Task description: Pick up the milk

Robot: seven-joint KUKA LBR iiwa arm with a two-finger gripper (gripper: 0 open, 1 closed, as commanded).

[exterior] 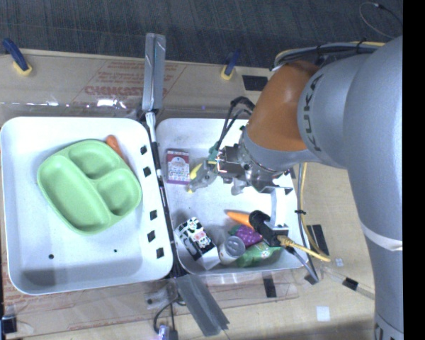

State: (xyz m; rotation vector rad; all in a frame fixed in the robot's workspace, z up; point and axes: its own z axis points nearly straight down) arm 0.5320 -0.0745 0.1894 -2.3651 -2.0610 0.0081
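Camera view looks down on two white bins side by side on the desk. We see the milk, a small carton with black and white cow patches, in the near left corner of the right bin, close against the wall that divides it from the left bin. It lies tilted, not upright. Just to its right is a grey can, and beyond that a purple item and a green item, all crowded along the bin's near edge. An orange carrot lies just above this cluster.

The gripper sits over the middle of the right bin, pointing toward the dividing wall, with the grey arm and its orange band behind it. It is well apart from the milk, which is nearer to us in the same bin. Whether the gripper is spread or closed we cannot tell; its tip is too small and cluttered to read. A small yellow thing shows just beside the tip, and we cannot tell whether the two touch. A pink card box lies flat to the left of the gripper, near the dividing wall.

In the left bin we see a green divided plate, with a second orange carrot at its far right rim. Two blue clamps grip the desk's far edge.
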